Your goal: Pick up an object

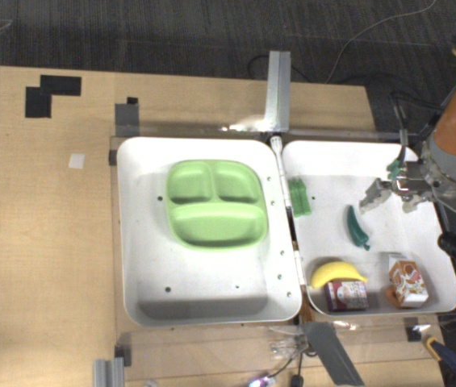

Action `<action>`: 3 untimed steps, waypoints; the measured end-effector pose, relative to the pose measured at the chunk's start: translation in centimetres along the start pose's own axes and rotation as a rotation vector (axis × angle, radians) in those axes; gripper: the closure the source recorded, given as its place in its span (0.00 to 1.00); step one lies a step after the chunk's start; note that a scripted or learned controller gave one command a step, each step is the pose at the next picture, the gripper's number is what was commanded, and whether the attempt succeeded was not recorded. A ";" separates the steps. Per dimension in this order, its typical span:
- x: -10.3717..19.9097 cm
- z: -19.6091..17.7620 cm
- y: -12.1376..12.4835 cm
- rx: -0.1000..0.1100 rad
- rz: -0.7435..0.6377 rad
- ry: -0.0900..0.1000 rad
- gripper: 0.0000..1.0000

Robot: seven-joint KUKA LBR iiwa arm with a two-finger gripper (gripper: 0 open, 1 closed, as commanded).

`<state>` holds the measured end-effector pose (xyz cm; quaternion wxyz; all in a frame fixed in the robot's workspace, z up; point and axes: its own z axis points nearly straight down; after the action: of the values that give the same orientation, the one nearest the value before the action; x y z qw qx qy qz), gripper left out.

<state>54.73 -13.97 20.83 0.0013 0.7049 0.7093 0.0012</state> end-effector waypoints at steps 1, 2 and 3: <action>0.3 11.5 2.7 -0.003 -0.045 -0.001 0.00; 0.4 10.4 2.9 -0.007 -0.045 0.000 1.00; 6.1 -0.3 3.1 -0.002 0.028 0.000 1.00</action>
<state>57.84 -7.83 21.11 0.0018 0.7146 0.6995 0.0020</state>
